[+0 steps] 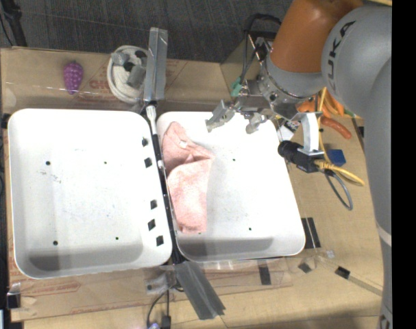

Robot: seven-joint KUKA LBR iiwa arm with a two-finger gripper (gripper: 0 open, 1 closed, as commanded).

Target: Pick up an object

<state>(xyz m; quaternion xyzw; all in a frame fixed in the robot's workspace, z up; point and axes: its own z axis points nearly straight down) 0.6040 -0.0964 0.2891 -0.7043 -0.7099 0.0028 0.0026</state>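
Pink cloth [184,180] below "KUKA"-lettered arm [345,40].

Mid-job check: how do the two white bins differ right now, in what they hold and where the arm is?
The right shallow white bin holds a crumpled pink cloth along its left wall; the left shallow white bin shows bare floor with small dark dots. The tool hangs over the right bin's far edge, apart from the cloth; the left bin has no arm above it. Both are white, shallow, round-cornered, side by side.
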